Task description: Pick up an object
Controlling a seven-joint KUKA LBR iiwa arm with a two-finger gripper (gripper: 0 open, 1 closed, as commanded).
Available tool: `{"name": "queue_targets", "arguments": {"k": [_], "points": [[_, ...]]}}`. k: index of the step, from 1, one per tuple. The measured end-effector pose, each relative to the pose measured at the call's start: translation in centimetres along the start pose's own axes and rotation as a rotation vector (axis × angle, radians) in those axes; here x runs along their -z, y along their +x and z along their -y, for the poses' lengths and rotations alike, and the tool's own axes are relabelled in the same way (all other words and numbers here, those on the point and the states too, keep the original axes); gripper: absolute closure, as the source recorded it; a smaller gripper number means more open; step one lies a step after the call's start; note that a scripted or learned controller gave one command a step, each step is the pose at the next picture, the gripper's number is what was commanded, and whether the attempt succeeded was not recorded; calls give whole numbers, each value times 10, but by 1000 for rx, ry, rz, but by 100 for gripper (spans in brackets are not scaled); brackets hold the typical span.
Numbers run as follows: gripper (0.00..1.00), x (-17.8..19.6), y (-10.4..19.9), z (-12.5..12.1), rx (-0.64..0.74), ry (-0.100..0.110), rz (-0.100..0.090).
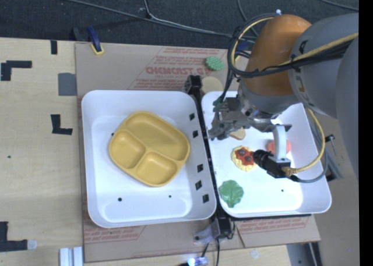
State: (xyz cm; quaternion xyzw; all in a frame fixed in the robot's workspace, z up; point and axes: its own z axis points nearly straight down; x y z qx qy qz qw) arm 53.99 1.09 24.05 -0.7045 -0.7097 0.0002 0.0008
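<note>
Gripper [224, 126] hovers over the right bin [303, 198], jaw state I can't tell; the pizza toy [243, 158] looks light, stiff, probably best pinched across its edges

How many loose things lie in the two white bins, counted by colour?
Yellow divided plate, in the left bin: 1
Yellow and red toy food, in the right bin: 1
Green leafy toy, in the right bin: 1
Beige piece, partly under the arm: 1
Total: 4
</note>
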Motion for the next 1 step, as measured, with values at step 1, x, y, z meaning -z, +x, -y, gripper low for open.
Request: {"name": "queue_targets", "arguments": {"k": [1], "points": [[100,2,53,7,0,0,0]]}}
